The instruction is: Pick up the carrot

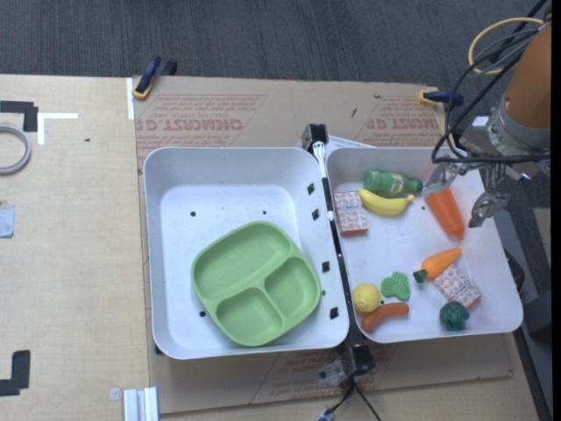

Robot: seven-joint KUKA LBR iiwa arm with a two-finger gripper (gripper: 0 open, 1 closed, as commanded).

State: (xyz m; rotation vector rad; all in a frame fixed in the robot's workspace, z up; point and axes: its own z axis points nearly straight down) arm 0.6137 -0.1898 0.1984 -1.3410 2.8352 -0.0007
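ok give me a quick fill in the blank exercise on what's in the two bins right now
1. The green divided plate lies in the ____ bin of the camera view.
2. The banana lies just below the green ____ in the right bin.
3. The small carrot has a ____ leafy end pointing left.
4. The gripper hangs above the right bin, with a large ____ piece of toy food between its fingers.

Missing words: left; bottle; green; orange

A robot lab: white bins (232, 160) of toy food sit on taped cardboard (202, 117) on a bench, with loose cables (495, 46) at two o'clock.
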